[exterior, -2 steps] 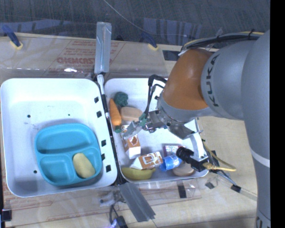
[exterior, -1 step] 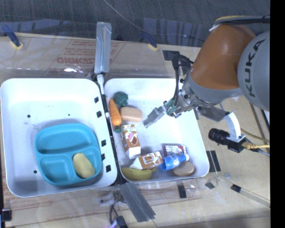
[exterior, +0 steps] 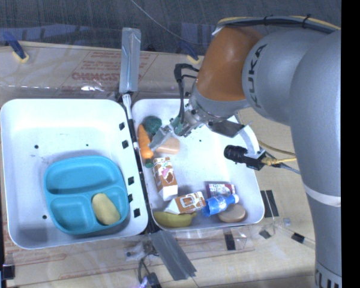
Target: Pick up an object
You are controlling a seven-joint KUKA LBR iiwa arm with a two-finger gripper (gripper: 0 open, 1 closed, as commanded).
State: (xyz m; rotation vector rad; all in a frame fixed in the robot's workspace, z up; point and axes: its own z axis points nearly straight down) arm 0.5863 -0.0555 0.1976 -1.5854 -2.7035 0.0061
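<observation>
Two white bins side by side; left bin [exterior: 18, 161] carries a blue sectioned tray [exterior: 66, 188] with a yellowish potato-like lump [exterior: 106, 209] in its near compartment. Right bin [exterior: 252, 191] holds the pickable clutter: carrot [exterior: 144, 144] along the dividing wall, dark green item [exterior: 152, 125] at the far corner, small carton [exterior: 164, 177], banana [exterior: 173, 219], blue-capped bottle [exterior: 221, 204], brown round piece [exterior: 232, 214]. Gripper [exterior: 168, 138] sits low at the far-left part of the right bin, just beside the carrot, over a pale tan piece [exterior: 170, 146]. Cannot tell its opening, nor whether anything is caught. Judgement: step is the descent and close. To do it well, centre on one item, keep clear of the bin wall and carrot, close fully before lifting, then rise straight. Risk: crowding here may deflect the grasp or nudge the target aside.
</observation>
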